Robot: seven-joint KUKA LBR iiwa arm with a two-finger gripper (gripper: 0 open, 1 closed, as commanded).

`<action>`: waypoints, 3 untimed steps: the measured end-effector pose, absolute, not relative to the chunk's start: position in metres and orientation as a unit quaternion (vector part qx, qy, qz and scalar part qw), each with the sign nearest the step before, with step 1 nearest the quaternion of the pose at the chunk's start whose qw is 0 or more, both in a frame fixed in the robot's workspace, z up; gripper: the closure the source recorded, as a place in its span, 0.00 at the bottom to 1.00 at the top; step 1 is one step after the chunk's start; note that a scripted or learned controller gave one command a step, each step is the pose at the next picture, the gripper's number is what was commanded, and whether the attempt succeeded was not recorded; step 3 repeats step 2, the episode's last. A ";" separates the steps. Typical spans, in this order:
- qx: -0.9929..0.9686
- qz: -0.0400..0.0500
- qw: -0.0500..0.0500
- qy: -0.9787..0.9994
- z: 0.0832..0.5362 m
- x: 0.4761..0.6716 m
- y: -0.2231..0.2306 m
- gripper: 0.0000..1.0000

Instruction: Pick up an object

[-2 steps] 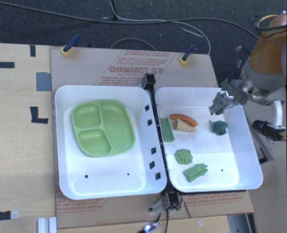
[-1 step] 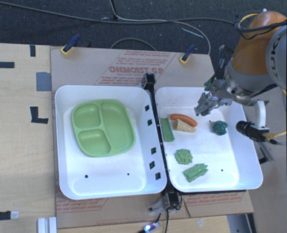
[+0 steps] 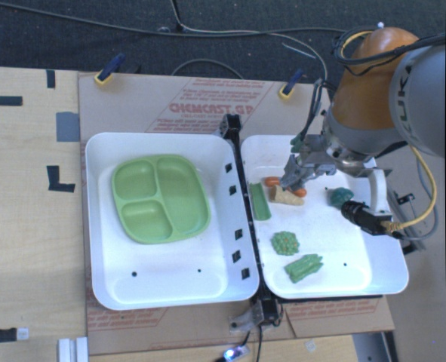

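Arm reaches into the right bin [image 3: 373, 277]; gripper [image 3: 294, 178] sits low near that bin's far-left corner, directly over a tan and orange item [image 3: 287, 195]; whether the jaws are spread or pinching cannot be told from this angle; step in hand is judged the descent or grasp upon that item; next move calls for a confirmed closure, then a straight lift; a green strip [image 3: 260, 202] lies along the left wall; two green pieces [image 3: 285, 243] [image 3: 303, 266] lie toward the near edge; a teal piece [image 3: 340, 196] lies toward the right edge; a green tray [image 3: 161, 198] occupies the left bin [image 3: 109, 277].
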State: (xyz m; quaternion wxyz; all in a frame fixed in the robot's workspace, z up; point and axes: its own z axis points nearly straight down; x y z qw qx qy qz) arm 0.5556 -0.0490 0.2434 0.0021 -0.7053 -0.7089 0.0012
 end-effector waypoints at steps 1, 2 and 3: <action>-0.705 0.002 0.002 -0.709 0.229 0.540 0.004 1.00; -0.705 0.002 0.002 -0.709 0.216 0.530 0.058 1.00; -0.705 0.002 0.002 -0.709 0.216 0.530 0.058 1.00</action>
